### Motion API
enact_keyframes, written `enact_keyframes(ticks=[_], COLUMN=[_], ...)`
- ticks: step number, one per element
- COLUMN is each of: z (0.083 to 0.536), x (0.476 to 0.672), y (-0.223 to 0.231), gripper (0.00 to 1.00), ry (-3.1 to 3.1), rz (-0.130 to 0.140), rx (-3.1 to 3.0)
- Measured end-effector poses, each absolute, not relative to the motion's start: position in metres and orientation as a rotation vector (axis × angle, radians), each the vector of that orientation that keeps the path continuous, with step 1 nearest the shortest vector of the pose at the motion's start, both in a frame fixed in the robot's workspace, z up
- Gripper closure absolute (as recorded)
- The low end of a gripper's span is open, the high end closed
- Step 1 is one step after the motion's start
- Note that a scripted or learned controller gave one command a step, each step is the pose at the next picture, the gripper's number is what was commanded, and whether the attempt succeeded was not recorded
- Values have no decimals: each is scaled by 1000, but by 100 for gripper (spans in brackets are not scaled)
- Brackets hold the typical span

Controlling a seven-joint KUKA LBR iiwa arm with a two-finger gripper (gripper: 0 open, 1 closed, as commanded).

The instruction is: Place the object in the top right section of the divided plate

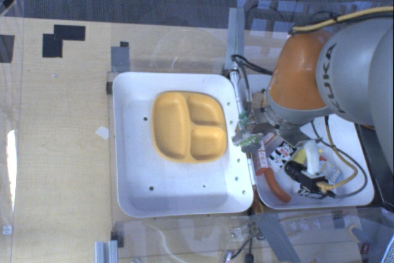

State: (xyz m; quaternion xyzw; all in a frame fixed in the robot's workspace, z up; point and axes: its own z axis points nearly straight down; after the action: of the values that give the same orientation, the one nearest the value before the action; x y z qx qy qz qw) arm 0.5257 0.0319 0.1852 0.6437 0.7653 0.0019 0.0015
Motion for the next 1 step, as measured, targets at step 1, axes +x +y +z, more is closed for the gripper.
enact_keyframes(ticks=[1], z=[185], x=[538], y=[40], gripper=[100], ry=[2100], rz=[5], rx=[2334])
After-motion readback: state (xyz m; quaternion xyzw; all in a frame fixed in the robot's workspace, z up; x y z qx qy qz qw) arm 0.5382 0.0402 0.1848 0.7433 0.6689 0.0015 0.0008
